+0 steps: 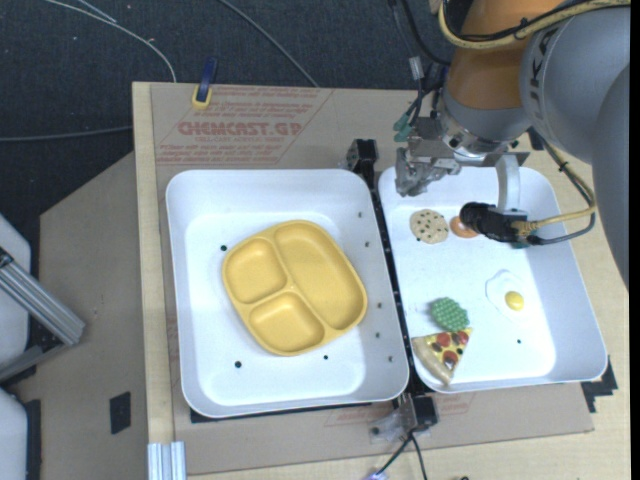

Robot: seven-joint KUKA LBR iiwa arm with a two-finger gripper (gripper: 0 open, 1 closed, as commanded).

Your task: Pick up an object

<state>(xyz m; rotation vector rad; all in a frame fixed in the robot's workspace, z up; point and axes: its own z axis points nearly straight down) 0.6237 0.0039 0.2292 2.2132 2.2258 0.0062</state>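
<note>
While my claw hangs above the cookie (finger state: can't tell), I'd centre over it; descend straight; avoid the bin wall.

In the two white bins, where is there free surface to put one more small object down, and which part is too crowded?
Free: the right bin's floor between the cookie and the green piece, and its near right corner below the fried egg. In the left bin, a bare strip surrounds the yellow divided plate. Crowded: the right bin's far edge, where the gripper hangs by the cookie.
</note>
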